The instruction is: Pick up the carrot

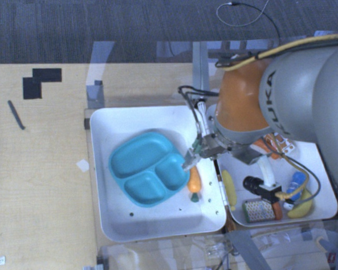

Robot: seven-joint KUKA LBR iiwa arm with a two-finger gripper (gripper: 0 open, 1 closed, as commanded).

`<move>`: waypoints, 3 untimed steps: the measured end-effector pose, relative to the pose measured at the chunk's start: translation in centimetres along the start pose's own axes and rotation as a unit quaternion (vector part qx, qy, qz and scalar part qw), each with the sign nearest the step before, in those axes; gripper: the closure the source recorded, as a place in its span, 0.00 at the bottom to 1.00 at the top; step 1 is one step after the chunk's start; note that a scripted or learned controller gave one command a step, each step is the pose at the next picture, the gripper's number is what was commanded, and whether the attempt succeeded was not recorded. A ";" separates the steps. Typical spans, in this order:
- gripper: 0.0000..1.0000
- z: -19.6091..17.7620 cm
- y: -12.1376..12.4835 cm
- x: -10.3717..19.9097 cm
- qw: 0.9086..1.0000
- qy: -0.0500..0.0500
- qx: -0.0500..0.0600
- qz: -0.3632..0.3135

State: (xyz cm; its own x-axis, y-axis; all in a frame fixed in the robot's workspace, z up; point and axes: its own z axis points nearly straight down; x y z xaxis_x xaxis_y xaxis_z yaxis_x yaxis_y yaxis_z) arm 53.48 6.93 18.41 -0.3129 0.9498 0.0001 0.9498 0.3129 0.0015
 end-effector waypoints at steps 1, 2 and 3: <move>0.00 -0.1 -1.7 -0.1 0.996 0.000 -0.001 -0.086; 0.00 -0.1 -2.9 1.3 0.981 0.000 -0.001 -0.192; 0.00 -0.1 -4.7 -4.6 0.970 -0.001 -0.002 -0.244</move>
State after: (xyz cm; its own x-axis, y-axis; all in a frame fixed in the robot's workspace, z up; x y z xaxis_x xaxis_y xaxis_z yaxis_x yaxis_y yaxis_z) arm 50.43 1.04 18.55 -0.7252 0.6885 -0.0036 0.6885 0.7252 0.0045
